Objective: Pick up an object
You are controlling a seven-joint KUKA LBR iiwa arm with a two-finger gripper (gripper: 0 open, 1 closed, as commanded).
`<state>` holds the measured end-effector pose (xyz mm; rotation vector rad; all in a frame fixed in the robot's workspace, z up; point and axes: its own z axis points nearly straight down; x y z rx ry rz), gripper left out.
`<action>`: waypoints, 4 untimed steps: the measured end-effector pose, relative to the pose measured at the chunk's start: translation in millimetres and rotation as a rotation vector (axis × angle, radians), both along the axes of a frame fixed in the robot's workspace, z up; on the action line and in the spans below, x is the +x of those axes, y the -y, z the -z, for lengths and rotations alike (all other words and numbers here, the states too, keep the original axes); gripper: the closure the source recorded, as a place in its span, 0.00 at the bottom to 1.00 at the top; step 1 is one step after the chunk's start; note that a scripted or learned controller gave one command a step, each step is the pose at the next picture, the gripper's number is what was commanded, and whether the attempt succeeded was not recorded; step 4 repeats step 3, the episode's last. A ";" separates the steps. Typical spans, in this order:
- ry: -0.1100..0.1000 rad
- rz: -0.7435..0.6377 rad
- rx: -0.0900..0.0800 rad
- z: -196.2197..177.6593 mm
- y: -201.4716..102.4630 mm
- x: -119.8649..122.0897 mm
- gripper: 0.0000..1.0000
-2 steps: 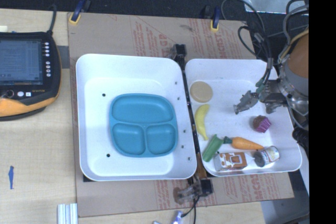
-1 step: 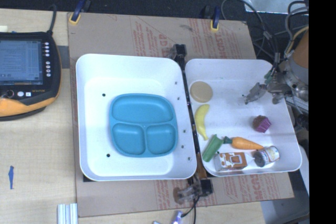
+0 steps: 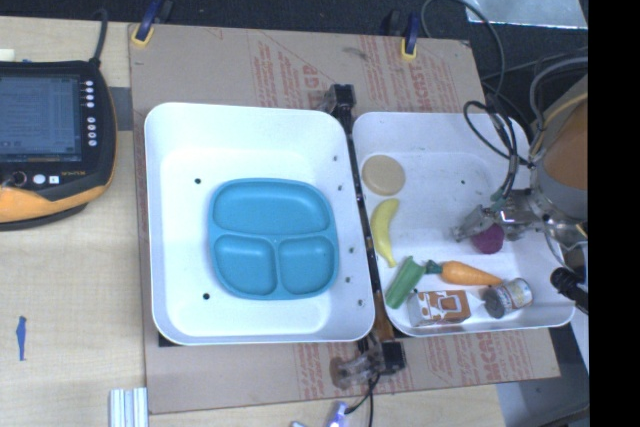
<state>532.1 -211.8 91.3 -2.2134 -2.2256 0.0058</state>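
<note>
You're looking down on two shallow white bins with smooth, glossy walls and rounded corners, set side by side on a brown cardboard sheet (image 3: 300,65) over a pale wood bench. The left bin (image 3: 170,305) holds a blue plastic tray (image 3: 272,237), a rounded rectangle split into one wide compartment along the top and two smaller ones below.

The right bin (image 3: 430,140) holds the loose things. A flat tan disc (image 3: 383,174) lies in its upper left corner. Just below it a yellow banana (image 3: 384,229) curves gently, its long axis running nearly top to bottom of the frame. A green pod-shaped piece (image 3: 402,281) leans on a diagonal, lower left to upper right. An orange carrot (image 3: 468,273) lies almost level, its green stub toward the left and its narrow tip toward the right. Below it sit a small printed carton (image 3: 441,307) and a little jar with a metal cap (image 3: 510,296).

The gripper (image 3: 487,227) sits at the right of that bin, its metal fingers angled down to the left. A small rounded purple object (image 3: 488,238), dull and plum-like, sits right at the fingertips, touching or just under them. You cannot tell whether the fingers are spread or pressed together, nor whether they pinch it.
</note>
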 end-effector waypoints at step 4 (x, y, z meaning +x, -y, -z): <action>0.001 -0.002 -0.001 -100.6 -162.3 56.4 1.00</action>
